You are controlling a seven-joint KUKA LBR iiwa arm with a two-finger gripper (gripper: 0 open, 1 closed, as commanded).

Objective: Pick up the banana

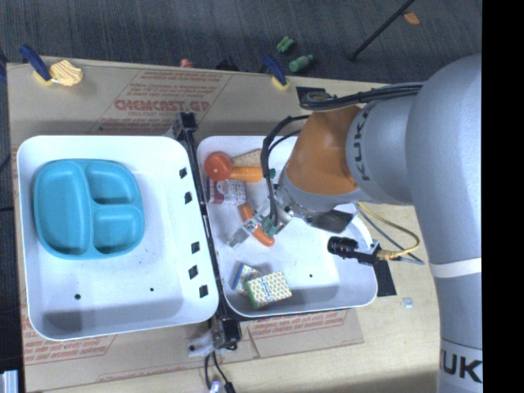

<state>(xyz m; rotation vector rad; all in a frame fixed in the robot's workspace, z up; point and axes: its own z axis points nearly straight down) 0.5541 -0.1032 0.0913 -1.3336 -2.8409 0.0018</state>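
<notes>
camera view: banana not discernible among right bin [360,289] clutter

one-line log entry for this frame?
arm: over right bin | gripper: low among clutter, by orange item | banana: not identifiable | left bin: blue divided tray

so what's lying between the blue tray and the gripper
In the camera view, between the blue tray and the gripper lie bare white floor of the left bin, the rims where both bins meet, and a red-and-white packet.
</notes>
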